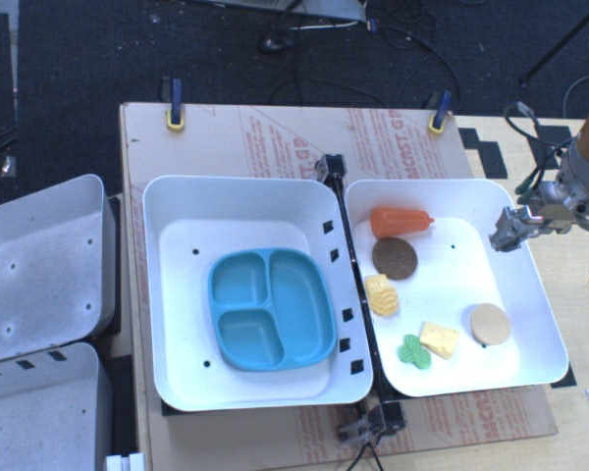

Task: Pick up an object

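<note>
Landmark: brown disc (396,258), lying in the right bin (530,283)
Claw (507,232): at the right bin's right rim, well apart from the brown disc, nothing seen in it; whether released or clenched, cannot tell
Orange carrot (401,221): just above the brown disc, nearly touching
Yellow corn piece (382,295): just below the disc, by the bin's left wall
Yellow cheese wedge (439,340): below and right of the disc
Green leafy piece (415,352): touching the wedge's left side
Tan round piece (490,325): right of the wedge
Blue divided tray (271,308): left of the disc, in the left bin (167,263)
Bench (236,135): carries both bins
</note>
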Controlling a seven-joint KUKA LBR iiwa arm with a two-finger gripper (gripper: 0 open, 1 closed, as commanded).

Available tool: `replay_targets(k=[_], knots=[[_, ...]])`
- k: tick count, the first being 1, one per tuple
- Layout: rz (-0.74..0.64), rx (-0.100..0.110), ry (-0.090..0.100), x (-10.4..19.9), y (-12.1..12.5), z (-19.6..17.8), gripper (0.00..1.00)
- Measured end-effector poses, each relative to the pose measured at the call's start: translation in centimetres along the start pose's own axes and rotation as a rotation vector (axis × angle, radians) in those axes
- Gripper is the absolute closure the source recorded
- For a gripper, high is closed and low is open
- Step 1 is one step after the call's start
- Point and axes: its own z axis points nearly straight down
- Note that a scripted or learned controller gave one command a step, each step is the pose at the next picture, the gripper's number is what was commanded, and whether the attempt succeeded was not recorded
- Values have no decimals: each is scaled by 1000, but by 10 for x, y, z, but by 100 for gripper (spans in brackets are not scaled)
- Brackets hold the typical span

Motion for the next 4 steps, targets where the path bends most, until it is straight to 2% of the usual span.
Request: replay_targets(k=[1,3,4], knots=[[-6,6,4,58,0,-4,100],[-5,9,4,164,4,29,100],[-6,9,5,227,4,38,100]])
